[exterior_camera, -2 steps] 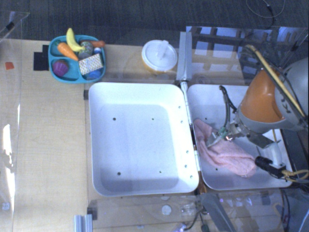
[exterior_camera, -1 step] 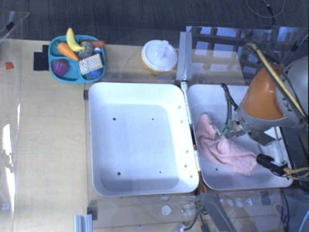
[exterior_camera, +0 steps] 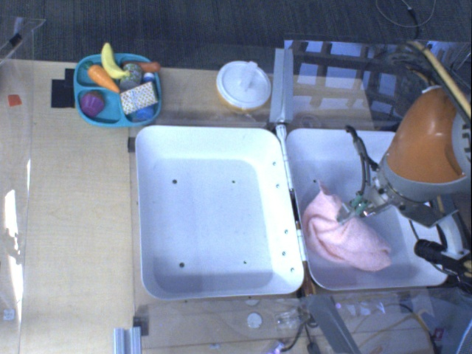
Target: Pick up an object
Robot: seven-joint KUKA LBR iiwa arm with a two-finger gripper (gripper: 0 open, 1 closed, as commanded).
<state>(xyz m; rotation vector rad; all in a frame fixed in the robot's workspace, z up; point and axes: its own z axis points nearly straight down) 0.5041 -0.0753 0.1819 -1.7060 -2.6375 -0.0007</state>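
Note:
A crumpled pink cloth (exterior_camera: 341,232) lies in the right bin (exterior_camera: 324,161), toward its front left. My gripper (exterior_camera: 356,207) is down on the cloth's upper right edge, with the orange-banded arm (exterior_camera: 424,150) reaching in from the right above it. The fingertips press into the fabric and are too small and hidden to read. The cloth rests on the bin floor.
The left bin (exterior_camera: 214,212) sits beside the right one, sharing a middle rim. A blue tray (exterior_camera: 116,89) of toy food stands at the back left of the bench. A white lidded container (exterior_camera: 244,84) sits behind the bins. Cables run along the right side.

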